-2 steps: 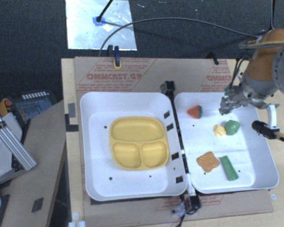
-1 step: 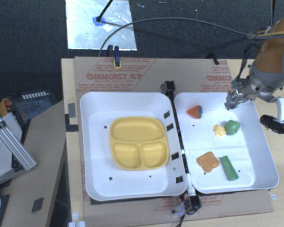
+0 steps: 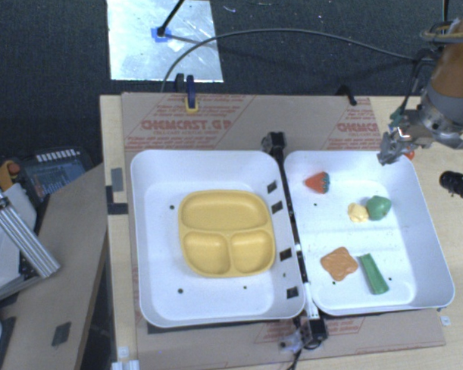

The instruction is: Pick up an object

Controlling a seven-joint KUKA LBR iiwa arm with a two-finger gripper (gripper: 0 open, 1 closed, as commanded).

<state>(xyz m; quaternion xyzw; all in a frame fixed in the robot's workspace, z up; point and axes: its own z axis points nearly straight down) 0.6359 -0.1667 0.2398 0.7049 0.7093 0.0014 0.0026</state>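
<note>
The right bin (image 3: 426, 234) holds several small toy foods. A red strawberry-like piece (image 3: 318, 182) lies near its back left. A yellow lump (image 3: 357, 212) touches a green rounded piece (image 3: 378, 206) in the middle. An orange flat piece (image 3: 339, 263) and a green stick (image 3: 373, 273) lie toward the front. My gripper (image 3: 393, 148) hangs over the bin's back right corner, well apart from every piece, and I see nothing between its fingers.
The left bin (image 3: 153, 221) carries a yellow three-compartment tray (image 3: 225, 232). A black divider with clips (image 3: 286, 216) runs between the bins. A cable arcs across the back, and a shiny plate (image 3: 163, 39) lies beyond the bench.
</note>
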